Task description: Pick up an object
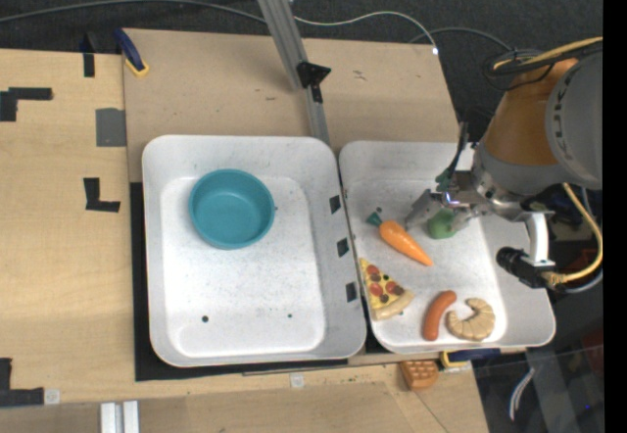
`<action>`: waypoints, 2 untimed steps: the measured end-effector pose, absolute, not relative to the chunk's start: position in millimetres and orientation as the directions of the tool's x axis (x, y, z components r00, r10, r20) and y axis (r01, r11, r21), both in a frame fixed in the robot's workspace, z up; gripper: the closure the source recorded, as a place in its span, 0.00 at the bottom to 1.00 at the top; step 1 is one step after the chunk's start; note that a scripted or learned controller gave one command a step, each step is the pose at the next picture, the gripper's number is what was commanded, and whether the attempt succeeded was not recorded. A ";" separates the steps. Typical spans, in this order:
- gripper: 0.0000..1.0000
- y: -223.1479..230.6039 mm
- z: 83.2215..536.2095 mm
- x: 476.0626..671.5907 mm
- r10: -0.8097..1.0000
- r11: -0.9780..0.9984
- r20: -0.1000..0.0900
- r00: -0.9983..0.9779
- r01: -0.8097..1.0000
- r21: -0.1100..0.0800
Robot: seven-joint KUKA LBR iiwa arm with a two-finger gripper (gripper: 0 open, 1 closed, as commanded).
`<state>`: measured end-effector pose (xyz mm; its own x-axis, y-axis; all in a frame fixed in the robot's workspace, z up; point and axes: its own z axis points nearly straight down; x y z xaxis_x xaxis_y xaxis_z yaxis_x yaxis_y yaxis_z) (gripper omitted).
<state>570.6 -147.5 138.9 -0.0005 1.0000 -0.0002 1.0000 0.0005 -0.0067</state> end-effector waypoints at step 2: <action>1.00 -146.3 109.1 570.5 1.000 0.001 0.002 -0.001 1.000 -0.003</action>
